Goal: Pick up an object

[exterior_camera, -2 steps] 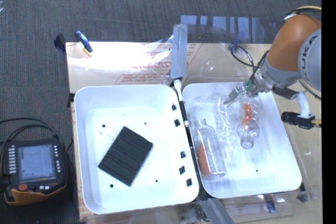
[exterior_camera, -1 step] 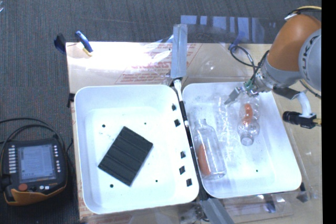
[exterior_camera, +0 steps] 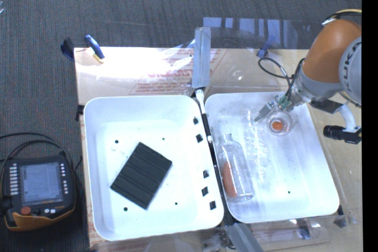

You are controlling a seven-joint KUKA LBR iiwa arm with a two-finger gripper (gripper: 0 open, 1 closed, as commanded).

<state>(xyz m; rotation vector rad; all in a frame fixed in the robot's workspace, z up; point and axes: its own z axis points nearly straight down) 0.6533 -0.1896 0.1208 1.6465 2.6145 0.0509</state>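
The gripper [exterior_camera: 273,110] hangs over the back of the right bin [exterior_camera: 319,186], at the end of the grey arm with its orange band [exterior_camera: 332,55]. Just below and touching its tip in the image sits a small clear round object with an orange centre [exterior_camera: 279,125]. A clear bottle [exterior_camera: 236,171] lies lengthwise near the right bin's left wall, with an orange piece [exterior_camera: 229,181] along its left side. A black ribbed rectangular pad [exterior_camera: 142,175] lies flat in the left bin [exterior_camera: 100,127], far from the gripper.
A grey divider bar [exterior_camera: 202,65] stands behind the wall between the bins. A teach pendant [exterior_camera: 36,189] lies on the floor at the left. A blue-handled tool [exterior_camera: 93,47] rests at the bench's back left corner. Cables [exterior_camera: 273,66] loop behind the right bin.
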